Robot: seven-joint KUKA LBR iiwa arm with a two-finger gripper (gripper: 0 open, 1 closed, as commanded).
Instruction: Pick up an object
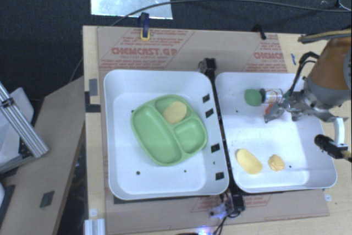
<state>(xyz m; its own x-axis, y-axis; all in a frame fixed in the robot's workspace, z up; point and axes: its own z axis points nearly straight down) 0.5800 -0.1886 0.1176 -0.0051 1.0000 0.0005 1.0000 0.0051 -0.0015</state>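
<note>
Yellow pieces [249, 162] front of right bin [308, 181]; gripper [273, 111] near green ball [253, 97], grip unclear; board [144, 52] reads CHEMCAST.

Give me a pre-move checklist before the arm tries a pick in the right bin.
1. Gripper is over the right bin: ok.
2. Green ball lies close beside the gripper, within easy reach: ok.
3. Finger opening: cannot tell.
4. Anything already held between the fingers: cannot tell.
5. Two yellow pieces lie apart from the gripper, out of its way: ok.
6. Green divided plate sits in the left bin, away from the arm: ok.
</note>
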